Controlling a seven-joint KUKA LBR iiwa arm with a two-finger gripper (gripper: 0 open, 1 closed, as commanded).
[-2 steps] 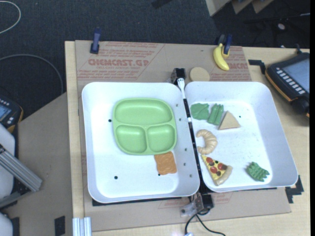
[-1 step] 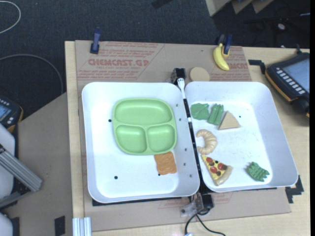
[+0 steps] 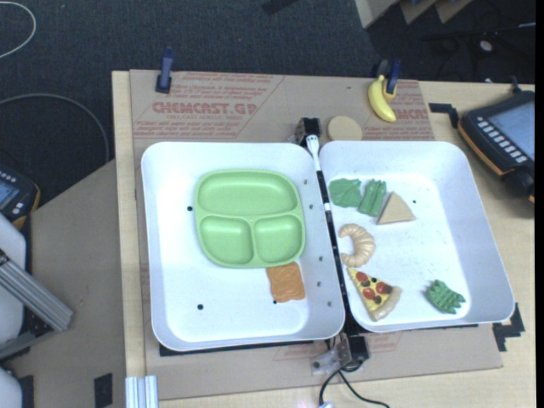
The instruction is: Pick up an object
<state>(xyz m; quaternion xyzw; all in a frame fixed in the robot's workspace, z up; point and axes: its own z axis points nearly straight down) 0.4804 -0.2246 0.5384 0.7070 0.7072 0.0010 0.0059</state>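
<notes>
1. Judging by the layout, the pick has not yet begun. Every item lies loose in a bin, and nothing is lifted or gripped.
2. Whether the tool is open or closed cannot be told from this view, so its position relative to the items cannot be told either.
3. The left bin holds a green divided plate near its middle. An orange flat piece lies just beside the plate's near edge.
4. The right bin holds the smaller candidates:
   - a green leafy piece touching a darker green piece;
   - a tan wedge just beside them;
   - a curled tan pastry near the divider between the bins;
   - a pizza slice toward the near rim;
   - a small green cluster well apart from the rest.
5. A banana and a round tan disc lie on the surface beyond the bins, outside either one.
6. The next move calls for choosing one target and bringing the tool down over it with its jaws spread. The small green cluster looks the easiest choice, since it has clear space on all sides.
7. The flat items, such as the pizza slice and the orange piece, would likely be hard to pinch off the bin floor. The two touching green pieces risk a double grab.
</notes>
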